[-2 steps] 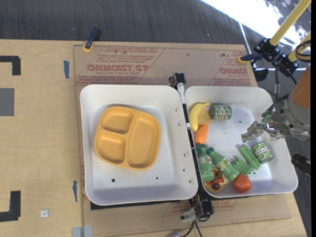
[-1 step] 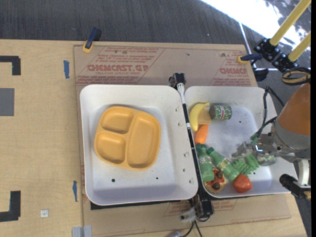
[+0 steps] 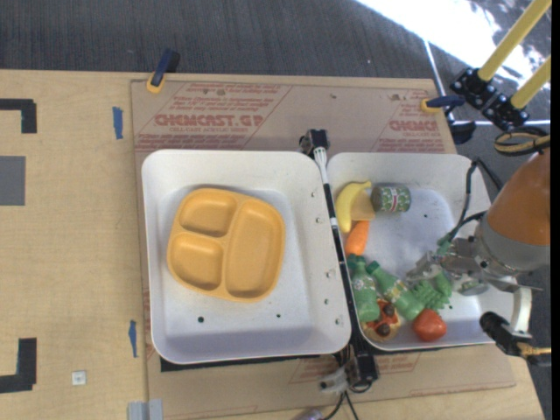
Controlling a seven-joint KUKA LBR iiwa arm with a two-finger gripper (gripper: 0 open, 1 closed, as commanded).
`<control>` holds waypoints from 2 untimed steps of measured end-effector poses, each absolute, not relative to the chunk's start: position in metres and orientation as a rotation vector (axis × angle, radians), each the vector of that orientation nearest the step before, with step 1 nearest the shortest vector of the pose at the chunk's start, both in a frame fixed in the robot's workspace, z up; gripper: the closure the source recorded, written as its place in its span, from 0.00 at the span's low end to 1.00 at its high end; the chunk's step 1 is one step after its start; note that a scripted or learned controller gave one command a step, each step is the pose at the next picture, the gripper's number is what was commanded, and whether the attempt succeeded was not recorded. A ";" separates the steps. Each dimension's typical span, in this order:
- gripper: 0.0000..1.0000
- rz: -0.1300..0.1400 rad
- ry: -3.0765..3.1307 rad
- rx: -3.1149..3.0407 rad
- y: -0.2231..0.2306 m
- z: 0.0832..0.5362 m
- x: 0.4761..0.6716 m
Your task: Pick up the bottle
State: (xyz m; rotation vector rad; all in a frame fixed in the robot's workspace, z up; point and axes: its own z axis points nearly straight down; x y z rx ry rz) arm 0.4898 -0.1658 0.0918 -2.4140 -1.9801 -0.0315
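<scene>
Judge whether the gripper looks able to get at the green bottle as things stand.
Probably yes: the gripper hangs right above the green bottle, whose top is uncovered, though a tomato crowds beside it.

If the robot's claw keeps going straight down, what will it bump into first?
Probably the green bottle. The gripper hangs right above it in the right bin, beside the tomato. Depth is hard to judge from this slanted view.

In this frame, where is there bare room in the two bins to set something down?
Left bin: only a white strip around the yellow tray. Right bin: bare middle patch between the can and the green bottle. Crowded along the divider and near edge: banana, carrot, tomato, pincer.
</scene>
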 end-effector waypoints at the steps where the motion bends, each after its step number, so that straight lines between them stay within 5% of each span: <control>1: 0.00 -0.030 -1.863 -2.513 -0.162 0.091 0.494; 2: 1.00 -0.014 -1.866 -2.537 -0.171 0.102 0.492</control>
